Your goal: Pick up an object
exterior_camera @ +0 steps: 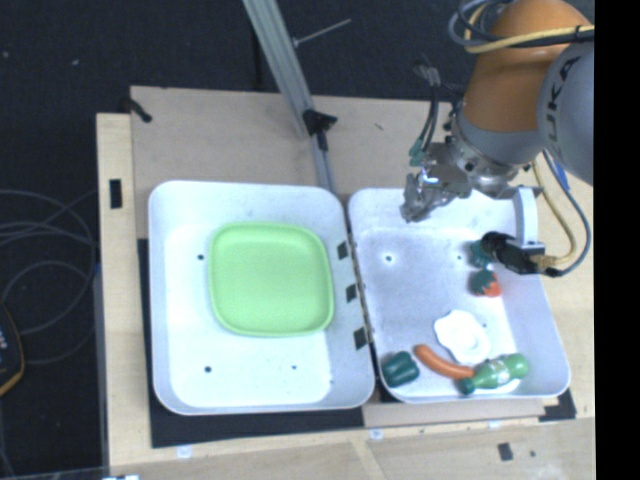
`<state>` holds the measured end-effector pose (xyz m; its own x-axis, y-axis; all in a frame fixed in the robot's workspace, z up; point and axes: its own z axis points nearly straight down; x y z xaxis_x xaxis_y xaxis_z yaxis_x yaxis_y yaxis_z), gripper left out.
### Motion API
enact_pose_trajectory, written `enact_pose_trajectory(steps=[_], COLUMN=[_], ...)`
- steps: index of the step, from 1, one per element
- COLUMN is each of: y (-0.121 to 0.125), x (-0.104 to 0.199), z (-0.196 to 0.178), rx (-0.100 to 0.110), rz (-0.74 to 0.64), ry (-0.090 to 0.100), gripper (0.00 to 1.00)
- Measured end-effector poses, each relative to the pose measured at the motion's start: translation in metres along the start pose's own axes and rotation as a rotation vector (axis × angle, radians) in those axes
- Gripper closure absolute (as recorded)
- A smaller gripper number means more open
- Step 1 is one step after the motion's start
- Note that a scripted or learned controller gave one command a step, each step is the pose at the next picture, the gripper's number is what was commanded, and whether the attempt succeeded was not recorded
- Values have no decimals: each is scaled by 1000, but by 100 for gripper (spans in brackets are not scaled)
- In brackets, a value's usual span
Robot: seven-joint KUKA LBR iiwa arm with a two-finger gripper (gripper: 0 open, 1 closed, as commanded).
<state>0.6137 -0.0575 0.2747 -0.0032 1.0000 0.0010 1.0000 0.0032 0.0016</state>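
My gripper point(418, 206) hangs over the far left corner of the right bin point(420, 288), with nothing visible between its fingers. In that bin's near part lie a white fried-egg-like toy point(461, 335), an orange carrot-like piece point(440, 361), a dark green block point(401, 369) and a green bottle-like toy point(497, 372). Near the bin's right wall lie a small teal piece point(482, 255) and a small orange-red piece point(488, 287). All of them are well away from my gripper.
A light green square plate point(270, 278) lies in the left bin point(180, 268). A grey metal pole point(285, 63) slants up from between the bins at the back. A black cable end point(510, 253) hangs over the right bin's right side.
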Motion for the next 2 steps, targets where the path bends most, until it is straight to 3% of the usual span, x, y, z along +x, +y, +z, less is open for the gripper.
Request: enact_pose_trajectory(steps=[2], y=[-37], x=[97], z=[13], rx=[2], rz=[0], ry=[-1], gripper=[100])
